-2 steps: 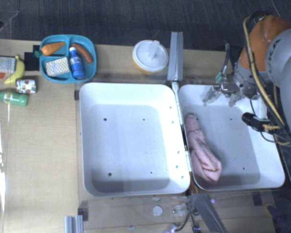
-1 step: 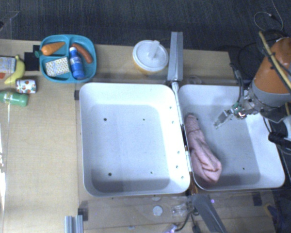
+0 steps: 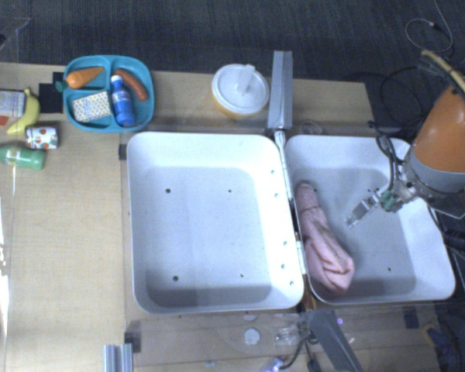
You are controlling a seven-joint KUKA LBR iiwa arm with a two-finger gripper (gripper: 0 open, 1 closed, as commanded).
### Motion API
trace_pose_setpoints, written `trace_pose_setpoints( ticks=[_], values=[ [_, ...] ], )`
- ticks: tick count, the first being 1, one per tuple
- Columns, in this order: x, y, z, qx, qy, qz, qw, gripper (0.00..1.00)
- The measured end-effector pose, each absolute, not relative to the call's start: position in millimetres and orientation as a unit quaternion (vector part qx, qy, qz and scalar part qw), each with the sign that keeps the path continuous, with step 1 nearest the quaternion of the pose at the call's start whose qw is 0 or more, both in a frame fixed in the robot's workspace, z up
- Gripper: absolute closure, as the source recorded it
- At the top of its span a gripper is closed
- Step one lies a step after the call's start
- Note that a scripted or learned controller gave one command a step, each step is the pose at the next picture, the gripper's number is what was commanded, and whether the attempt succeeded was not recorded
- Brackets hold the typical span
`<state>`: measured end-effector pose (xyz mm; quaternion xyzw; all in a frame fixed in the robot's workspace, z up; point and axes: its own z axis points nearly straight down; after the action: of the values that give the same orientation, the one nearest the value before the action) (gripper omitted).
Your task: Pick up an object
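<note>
At the near edge of the bench [image 3: 62, 285], some small metal fittings [image 3: 294, 335] sit just below the seam where the two white bins meet. The right bin [image 3: 418, 285] holds a pink cloth [image 3: 324, 239], bunched into a long roll that lies against the bin's left wall, running from about mid-height down toward the near left corner. The left bin [image 3: 209, 223] sits just beside it, sharing the centre divider.

The jaws [image 3: 366, 208] hang over the middle of the right bin, to the right of the cloth and apart from it, tilted down and to the left. Nothing sits between them; whether they are spread or pressed together I cannot tell at this size. Behind them the arm [image 3: 449, 142], with its orange band, comes in from the right over the bin's far right corner, with black cables [image 3: 395, 91] looping near it.

Farther back, a round white lid on a yellow cup [image 3: 240, 90] stands just beyond the left bin's far right corner, beside a grey upright post [image 3: 280, 91]. At the far left, a blue divided tray [image 3: 108, 93] carries toy food, including a carrot [image 3: 85, 76] and a blue bottle [image 3: 122, 103]. Left of the tray lie a banana [image 3: 25, 113], a small can [image 3: 41, 137], a green bottle [image 3: 15, 156] and a small carton [image 3: 4, 103].
</note>
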<state>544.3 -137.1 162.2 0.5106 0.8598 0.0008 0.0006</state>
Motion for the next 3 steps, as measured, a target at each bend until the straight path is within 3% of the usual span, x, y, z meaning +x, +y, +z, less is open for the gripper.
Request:
trace_pose_setpoints(
  ticks=[1, 2, 3],
  values=[
    [501.6, -105, 92, 0.463, 0.886, 0.0029, 0.01, 0.0],
    [504.6, -103, 103, 0.463, 0.886, 0.005, 0.012, 1.0],
    [504.5, -104, 103, 0.463, 0.886, 0.0045, 0.013, 0.0]
  ],
)
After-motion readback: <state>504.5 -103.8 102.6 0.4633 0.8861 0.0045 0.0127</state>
